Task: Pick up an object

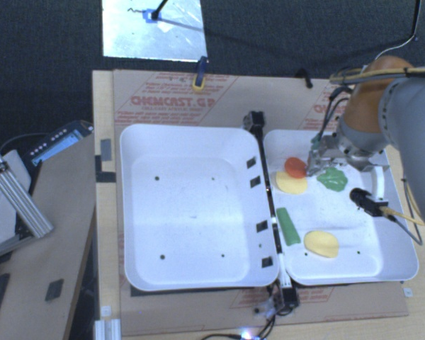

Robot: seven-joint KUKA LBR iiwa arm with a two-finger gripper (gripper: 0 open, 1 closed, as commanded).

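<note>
The right bin [393, 264] holds a red-orange round piece [295, 166], a pale yellow piece [291, 184] just below it, a crumpled green piece [333, 179], a long green bar [287, 226] and a yellow oval piece [321, 244]. My gripper [316, 166] reaches down in the bin's far part, its tip between the red-orange piece and the crumpled green piece. I see nothing held between its fingers.
The left bin [138, 144] lies beside the right one, with black clips [255, 183] along the shared wall. A shiny metal sheet [153, 20] lies behind the bench. A handheld device [57, 144] rests on the side table at left.
</note>
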